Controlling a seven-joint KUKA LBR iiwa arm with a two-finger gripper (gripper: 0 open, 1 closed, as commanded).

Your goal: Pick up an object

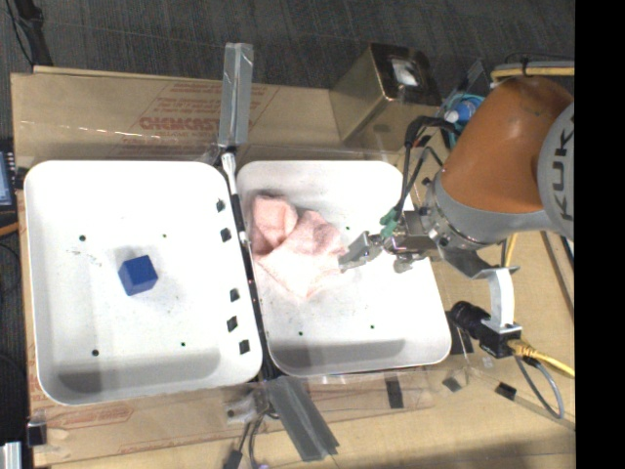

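— Where is the cloth?
— A crumpled pink cloth point(290, 242) lies in the right bin point(391, 345), against its left wall.
— And the gripper?
— The gripper point(354, 252) touches the cloth's right edge; whether it is clenched or released cannot be told.
— Anything else?
— A blue cube point(138, 274) sits in the left bin point(59, 360).

Beyond my table point(547, 399) lies a dark grey carpeted floor point(293, 13). A flat brown cardboard sheet point(117, 106) with red print lies under the far edge of the bins, and a small tan box point(376, 91) stands just beside it. Light is even, shadows soft.
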